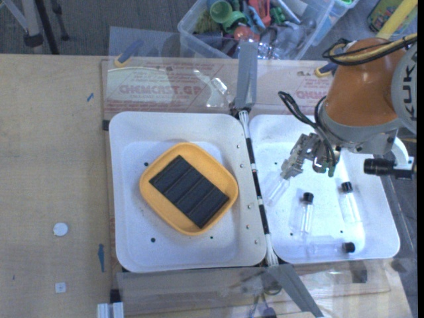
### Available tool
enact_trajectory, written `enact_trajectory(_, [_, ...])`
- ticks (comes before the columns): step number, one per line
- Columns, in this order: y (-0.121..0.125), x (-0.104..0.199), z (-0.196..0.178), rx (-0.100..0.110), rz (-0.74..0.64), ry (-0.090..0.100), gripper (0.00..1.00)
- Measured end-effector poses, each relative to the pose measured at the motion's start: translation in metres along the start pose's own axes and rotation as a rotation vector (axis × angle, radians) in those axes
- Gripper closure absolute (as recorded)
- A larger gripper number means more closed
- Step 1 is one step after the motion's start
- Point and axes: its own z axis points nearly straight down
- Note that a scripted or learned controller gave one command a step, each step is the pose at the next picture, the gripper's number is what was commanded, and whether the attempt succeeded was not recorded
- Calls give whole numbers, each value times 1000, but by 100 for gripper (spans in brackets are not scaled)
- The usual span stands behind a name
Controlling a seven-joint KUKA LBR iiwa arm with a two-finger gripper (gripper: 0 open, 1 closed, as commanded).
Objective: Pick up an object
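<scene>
Clear tubes (305, 212), three, black-capped; one yellow lid (189, 188)

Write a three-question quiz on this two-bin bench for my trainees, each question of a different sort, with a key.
1. True or false: the yellow tray lies in the right bin.
2. Which bin is the pincer above? A) left bin B) right bin
3. Fill in: the clear vials have caps of the colour ____.

Key:
1. False; it lies in the left bin.
2. B
3. Black
</scene>
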Motion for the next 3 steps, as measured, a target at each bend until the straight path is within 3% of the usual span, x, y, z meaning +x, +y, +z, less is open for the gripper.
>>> enact_trajectory(1, [-58, 0, -129, 2, 282, -2, 100])
enact_trajectory(2, [-58, 0, -129, 2, 282, -2, 0])
enact_trajectory(3, [-10, -7, -64, 2, 137, 5, 0])
